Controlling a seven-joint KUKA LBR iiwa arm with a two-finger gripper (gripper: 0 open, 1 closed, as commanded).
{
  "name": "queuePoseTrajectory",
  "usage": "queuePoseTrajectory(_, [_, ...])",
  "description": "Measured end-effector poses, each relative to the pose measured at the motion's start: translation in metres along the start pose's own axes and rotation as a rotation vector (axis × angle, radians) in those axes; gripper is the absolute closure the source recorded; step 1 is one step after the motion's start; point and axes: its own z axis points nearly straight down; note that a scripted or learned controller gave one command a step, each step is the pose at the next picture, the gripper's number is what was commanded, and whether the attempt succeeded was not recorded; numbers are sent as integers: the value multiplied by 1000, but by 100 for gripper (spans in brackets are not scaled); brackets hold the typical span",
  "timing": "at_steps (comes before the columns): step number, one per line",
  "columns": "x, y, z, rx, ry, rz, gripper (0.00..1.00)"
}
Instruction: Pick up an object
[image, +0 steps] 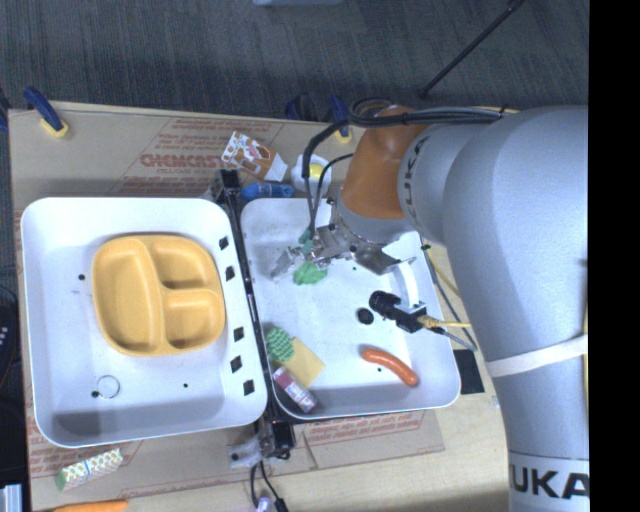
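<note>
Overhead, the grey arm (500, 240) reaches in from the right, its orange band over the far edge of the right bin (335, 325). The tool (318, 250) sits low over that bin's far left part. It is seen from above and partly masked by the wrist, so I cannot tell whether it is open or closed, nor whether it has hold of anything.

Just below the tool, touching it or very nearly, lies a small crumpled green piece (310, 273), with a grey scrap (283, 262) just beside it toward the bin's left wall.

An orange sausage-shaped item (390, 366) lies near the right bin's near right corner, well apart from the tool. By the near left corner sit a knobbly green item (279, 347), a flat yellow piece (308, 363) touching it, and a small red-and-white tube (296, 391) against the near wall.

The left bin (60, 300) holds a yellow divided tray (158, 292) in its middle.

On the tabletop (130, 150), a printed snack packet (245, 152) lies beyond the bins' far edges, and a striped wrapper (90, 467) lies near the front left corner.
</note>
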Motion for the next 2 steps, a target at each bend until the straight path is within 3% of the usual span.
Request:
queuePoseTrajectory(1, [0, 0, -10, 1, 0, -4, 100])
queuePoseTrajectory(2, [0, 0, -10, 1, 0, -4, 0])
